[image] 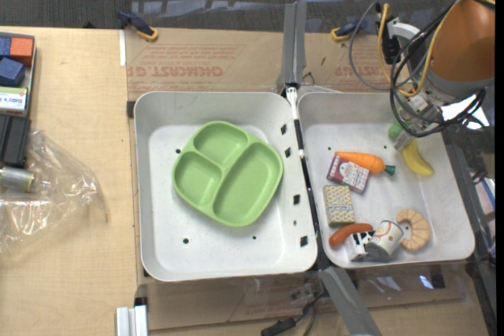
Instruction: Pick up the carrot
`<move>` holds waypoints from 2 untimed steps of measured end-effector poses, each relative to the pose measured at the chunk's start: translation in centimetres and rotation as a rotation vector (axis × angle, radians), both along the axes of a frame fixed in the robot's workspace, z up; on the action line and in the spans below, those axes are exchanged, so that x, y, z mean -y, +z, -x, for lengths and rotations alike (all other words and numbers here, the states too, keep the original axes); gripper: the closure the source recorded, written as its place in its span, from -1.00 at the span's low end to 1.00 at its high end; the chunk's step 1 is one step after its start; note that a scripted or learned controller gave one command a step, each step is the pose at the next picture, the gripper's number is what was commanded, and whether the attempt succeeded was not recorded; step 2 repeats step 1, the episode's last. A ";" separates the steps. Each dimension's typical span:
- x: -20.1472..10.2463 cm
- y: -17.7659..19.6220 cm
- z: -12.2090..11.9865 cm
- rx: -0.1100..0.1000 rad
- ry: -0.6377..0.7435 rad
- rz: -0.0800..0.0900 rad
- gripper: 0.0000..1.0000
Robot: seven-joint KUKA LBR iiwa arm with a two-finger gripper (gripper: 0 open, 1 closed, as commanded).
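Note:
The carrot point(362, 161) is orange with a green top and lies on its side in the upper middle of the right bin point(453, 193). My gripper point(403, 136) hangs over that bin's far right part, just up and to the right of the carrot's green end. Cables and the wrist blur its tip. A yellow banana point(418, 160) lies right beside the gripper's tip, to the right of the carrot. Nothing shows as lifted off the bin floor.
A small red and white box point(349, 174) touches the carrot's lower left. Below lie a tan cracker point(339, 204), a red sausage point(350, 234), a black and white toy point(378, 241) and a pretzel ring point(413, 228). The left bin point(157, 232) holds a green divided plate point(228, 173).

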State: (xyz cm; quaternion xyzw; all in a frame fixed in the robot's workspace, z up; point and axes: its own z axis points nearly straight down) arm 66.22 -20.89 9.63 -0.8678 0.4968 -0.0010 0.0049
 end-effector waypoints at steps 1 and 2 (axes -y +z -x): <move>-0.3 0.1 -0.1 0.002 0.211 0.000 1.00; -0.3 0.1 -0.1 0.002 0.211 0.000 1.00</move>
